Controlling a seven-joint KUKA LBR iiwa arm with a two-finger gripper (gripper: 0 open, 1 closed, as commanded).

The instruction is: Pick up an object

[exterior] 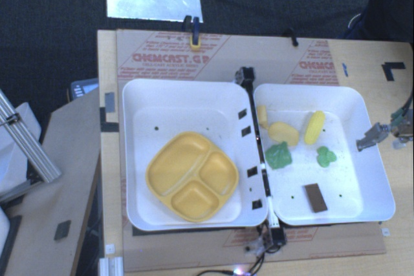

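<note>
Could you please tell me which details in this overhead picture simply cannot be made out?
- End effector, camera view: small and blurred at the right bin's rim; open or shut cannot be told.
- Arm behind it: cut off by the picture's right edge.
- Pale yellow piece by the divider: too small and washed out to identify.
- Brown block: material unclear at this size.
- Yellow tray's underside: hidden by the tray itself.

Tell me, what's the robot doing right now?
Gripper at right bin's right rim, holding nothing. Corn, green pieces, brown block lie untouched inside. Nothing in the way.
</note>
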